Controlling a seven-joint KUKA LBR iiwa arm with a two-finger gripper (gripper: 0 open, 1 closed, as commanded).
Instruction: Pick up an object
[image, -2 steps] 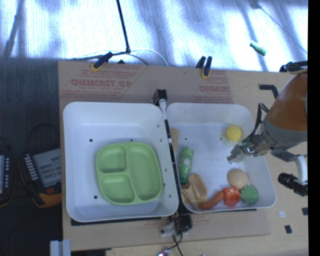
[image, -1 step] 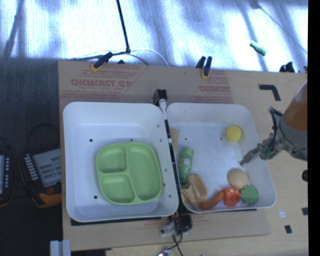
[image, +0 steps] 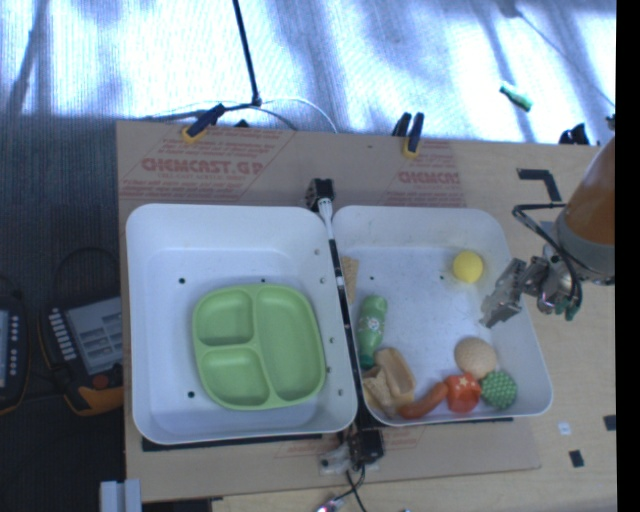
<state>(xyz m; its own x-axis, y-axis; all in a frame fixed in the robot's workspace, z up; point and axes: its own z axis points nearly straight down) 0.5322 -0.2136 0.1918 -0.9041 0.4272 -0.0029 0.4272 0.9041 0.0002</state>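
Note:
The right bin (image: 420, 215) holds a yellow ball (image: 467, 266) near its back right, a green bottle (image: 372, 327) by its left wall, and a tan egg-shaped thing (image: 475, 356), a green knobbly ball (image: 499, 388), a red and orange vegetable (image: 447, 395) and a tan pastry-like piece (image: 390, 376) along its front. My gripper (image: 505, 297) hangs over the right side of this bin, right of the yellow ball and above the egg-shaped thing. Nothing shows between its fingers.
The left bin (image: 160, 250) bears a green divided plate (image: 258, 345). A black divider (image: 337, 300) runs between the bins. Clamps (image: 408, 133) and cables lie on the brown board behind them. Electronics sit on the floor at the far left.

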